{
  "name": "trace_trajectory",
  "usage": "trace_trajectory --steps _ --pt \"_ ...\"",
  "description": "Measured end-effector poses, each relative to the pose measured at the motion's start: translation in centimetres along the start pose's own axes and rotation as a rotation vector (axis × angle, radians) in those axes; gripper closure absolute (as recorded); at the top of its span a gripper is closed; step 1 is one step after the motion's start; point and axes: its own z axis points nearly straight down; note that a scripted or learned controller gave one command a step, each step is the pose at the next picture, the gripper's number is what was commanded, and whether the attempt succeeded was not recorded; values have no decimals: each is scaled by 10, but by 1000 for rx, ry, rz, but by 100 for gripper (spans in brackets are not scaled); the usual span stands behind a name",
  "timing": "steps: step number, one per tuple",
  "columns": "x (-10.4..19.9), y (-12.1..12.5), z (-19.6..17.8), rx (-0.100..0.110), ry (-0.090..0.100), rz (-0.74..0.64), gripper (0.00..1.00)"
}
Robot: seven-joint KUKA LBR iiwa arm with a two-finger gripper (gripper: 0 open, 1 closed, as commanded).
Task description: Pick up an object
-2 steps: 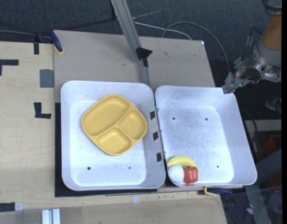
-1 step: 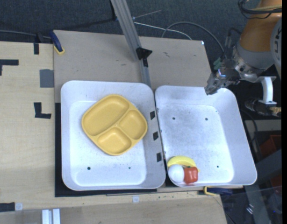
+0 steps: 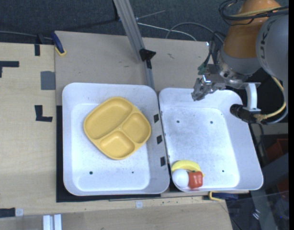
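Two bins are sitting side by side on the table (image 3: 104, 56). A tray (image 3: 117, 127) is lying in the left bin (image 3: 73, 176). Small toys (image 3: 187, 174) are sitting in the right bin's (image 3: 243, 171) near corner.

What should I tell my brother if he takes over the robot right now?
Gripper: above the far rim of the right bin, nothing between its fingers.
Yellow divided plate: lies flat in the left bin.
Small toys, a yellow piece, a white ball and a red piece: bunched in the right bin's near-left corner.
Done: nothing picked up.
Left: go down, grab one object, lift it.
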Motion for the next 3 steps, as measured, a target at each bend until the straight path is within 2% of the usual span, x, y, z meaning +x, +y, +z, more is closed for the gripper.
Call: trace_trajectory --steps 1,2,3 --pt "52 7 -6 -2 1 -1 100" --pt "114 3 4 1 0 -1 100" --pt "175 14 5 -2 0 -2 100"
